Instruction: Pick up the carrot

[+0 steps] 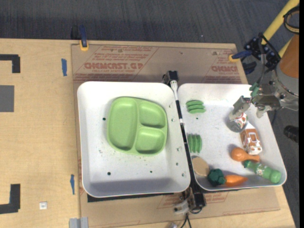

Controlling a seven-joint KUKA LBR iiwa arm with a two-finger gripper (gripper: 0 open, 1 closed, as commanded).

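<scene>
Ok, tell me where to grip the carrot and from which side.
Grip the carrot across its orange middle, coming straight down from above. It lies flat along the right bin's near wall, its green top left, so fingers should close across its narrow width, probably clear of the neighbouring green bottle.

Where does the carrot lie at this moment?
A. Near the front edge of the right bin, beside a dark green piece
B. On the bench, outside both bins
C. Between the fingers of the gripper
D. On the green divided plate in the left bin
A: the carrot lies low in the right bin, touching the dark green piece, while the gripper is higher up near the bin's far right side.
</scene>
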